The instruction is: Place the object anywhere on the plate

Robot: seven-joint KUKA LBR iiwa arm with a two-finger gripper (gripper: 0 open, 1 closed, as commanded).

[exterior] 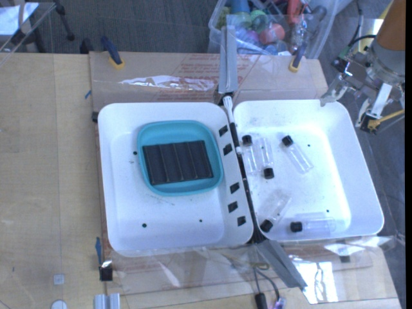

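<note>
A teal plate [179, 157] with a dark ridged insert sits in the left white bin [122, 172]. Several clear vials with black caps lie scattered in the right white bin [347, 166]: a pair [256, 154] near the divider, one [297, 155] in the middle, and two more [275, 206] [317, 224] toward the front. My gripper [353, 103] hangs above the right bin's back right corner, well away from the vials. It is open with nothing between its fingers.
A raised divider with black tabs [230, 172] separates the two bins. Behind them stands a clear box of coloured toys [277, 11]. Cardboard [161, 76] lies under the bins' back edge, and bare wooden bench [45, 172] stretches to the left.
</note>
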